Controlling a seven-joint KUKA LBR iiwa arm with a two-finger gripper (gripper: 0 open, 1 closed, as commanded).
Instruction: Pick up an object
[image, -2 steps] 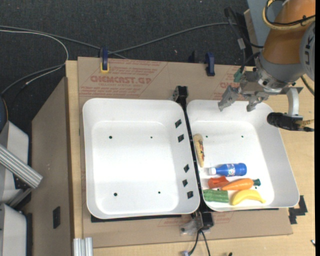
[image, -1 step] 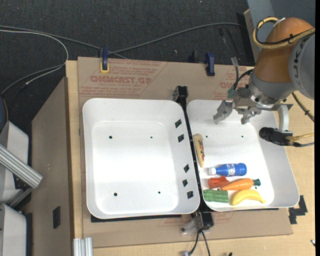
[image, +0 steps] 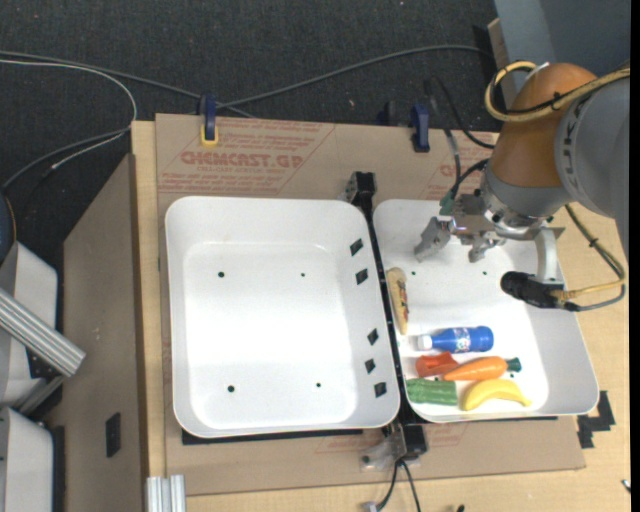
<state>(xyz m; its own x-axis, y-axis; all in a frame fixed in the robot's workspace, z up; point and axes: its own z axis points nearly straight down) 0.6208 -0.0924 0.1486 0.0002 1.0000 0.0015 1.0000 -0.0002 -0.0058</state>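
Nothing picked up yet. Gripper (image: 456, 240) hanging over the far end of the right bin (image: 570, 370), fingers spread wide with bare white floor showing between them and no object in the gap. Arm (image: 560, 130) reaching in from the right, orange band above the wrist.

All candidate objects untouched at the near end of the right bin, well apart from the gripper: a small bottle (image: 458, 340) with a blue label lying on its side, a carrot (image: 478, 368) just beside it, a banana (image: 493, 395) near the front wall, and a green vegetable (image: 432, 393) touching or almost touching the banana's left end. A long tan object (image: 399, 298), too indistinct to name, lying along the bin's left wall, nearest to the gripper. Left bin (image: 180, 300) holding nothing to grasp.

Judged from this: early in the task, at the approach stage. Still left: moving the gripper over one chosen object, descending, closing on it, and lifting it clear. Cluster at the front looks crowded, so a clean grasp of one piece likely harder there than on the lone tan object.
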